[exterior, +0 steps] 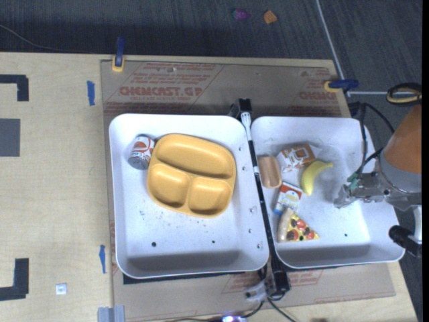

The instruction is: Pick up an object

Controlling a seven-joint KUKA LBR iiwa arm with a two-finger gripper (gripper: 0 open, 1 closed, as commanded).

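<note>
in the right bin [355, 243], several candidates bunched toward its left half. yellow banana [314, 176] near centre, curved, tip up-right. just left & above it, a small orange-white carton [297, 155], touching or nearly touching the banana. further left, a brown bread-roll shape [269, 171] upright along the bin's left wall. below those, a small red-white box [289, 195], then a pizza slice toy [297, 228] w/ red dots, pointing up-left, near the bin's lower left. something small & blue by the slice's left edge, too small to tell.

tool [349, 192] at the right side of same bin, low over the floor, apart from the banana w/ bare white bin floor between. nothing seen between fingers; spread of fingers: cannot tell, too small & dark. grey arm [401, 180] w/ orange band [407, 144] coming in from right over the bin's right rim, black cables looping above it.

left bin [134, 247]: big yellow divided tray [191, 174], three compartments, tilted a bit, filling upper middle. crushed red-white can [140, 152] wedged at its upper-left edge, touching the tray.

bins side by side on a brown cardboard sheet [201, 86] w/ red print, on the light wood desk [47, 180]. blue tape bits [90, 92] & black marks on desk at left. clamps at sheet's top corners.
</note>
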